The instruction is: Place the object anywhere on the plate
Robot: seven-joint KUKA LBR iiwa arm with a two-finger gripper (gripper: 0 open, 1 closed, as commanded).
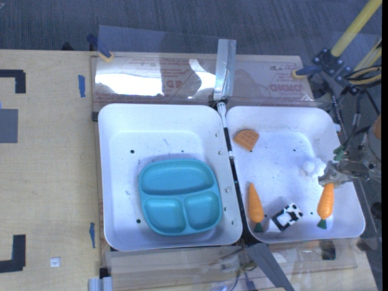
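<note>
A blue three-compartment plate (180, 196) lies in the left bin (115, 162). The right bin (285, 138) holds an orange waffle-like piece (246, 139), a carrot (255, 206) near the divider, a second carrot (325, 204) by the right wall, a black-and-white toy cow (287, 216) and a small white object (310, 166). My gripper (337, 171) hangs low at the right side of the right bin, just above the top end of the second carrot. Nothing is visibly held between its tips.
A clear plastic sheet and a metal strip (224, 68) lie behind the bins. Cables and a yellow pole (357, 23) stand at the far right. The bin walls meet at a raised divider (230, 162) between plate and objects.
</note>
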